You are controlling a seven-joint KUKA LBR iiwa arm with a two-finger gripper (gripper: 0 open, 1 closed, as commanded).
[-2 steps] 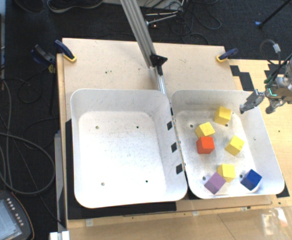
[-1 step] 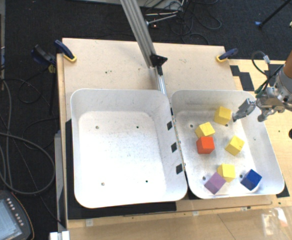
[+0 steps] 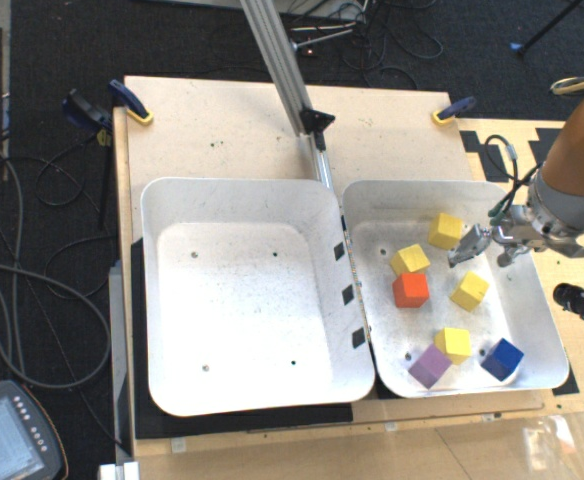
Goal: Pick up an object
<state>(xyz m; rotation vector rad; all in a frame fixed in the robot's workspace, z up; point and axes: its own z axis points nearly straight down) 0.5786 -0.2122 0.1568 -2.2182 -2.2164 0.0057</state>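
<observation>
The right bin (image 3: 372, 213) holds several small blocks. Yellow cubes lie at the back (image 3: 447, 231), left of centre (image 3: 410, 259), in the middle (image 3: 470, 291) and near the front (image 3: 455, 342). An orange-red cube (image 3: 410, 290) touches the left yellow one. A purple block (image 3: 430, 365) and a blue block (image 3: 502, 358) sit at the front wall. My gripper (image 3: 487, 250) hangs over the bin's right half, just right of the back yellow cube and above the middle one. It is open, with nothing between its fingers.
The left bin (image 3: 162, 218) adjoins the right one along a shared edge. A slanted metal pole (image 3: 277, 53) ends at the bench's back centre. Blue-yellow clamps (image 3: 130, 101) (image 3: 453, 110) grip the back corners. The arm's cables (image 3: 507, 168) hang at the right.
</observation>
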